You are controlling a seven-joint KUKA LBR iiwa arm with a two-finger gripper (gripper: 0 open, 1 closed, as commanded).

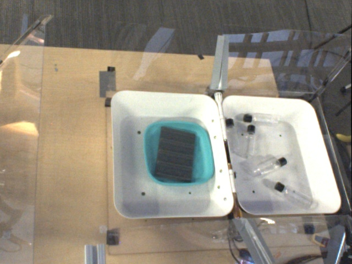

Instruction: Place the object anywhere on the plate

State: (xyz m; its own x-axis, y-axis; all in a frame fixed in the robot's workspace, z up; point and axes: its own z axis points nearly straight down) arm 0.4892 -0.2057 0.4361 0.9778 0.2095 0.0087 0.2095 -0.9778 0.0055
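1. The dark ridged block (175, 155) is lying flat on the teal plate (149, 147), pretty much centred and sitting fully inside the rim. The plate is sitting in the left bin (126, 194).
2. So I'm reading the placing as already done, assuming the block is the object.
3. I can't tell whether the tool is apart or together, so I'm not guessing.
4. If anything is left to do, I'm thinking it's just pulling straight up and away, so nothing is dragging the block off the plate.
5. The right bin (311, 120) is holding a few clear vials (268, 165) with black caps, lying scattered and well apart from the plate.
6. Both bins are resting side by side on a pale wooden bench (66, 147), with grey carpet (137, 10) showing beyond it and clear panels throwing reflections.
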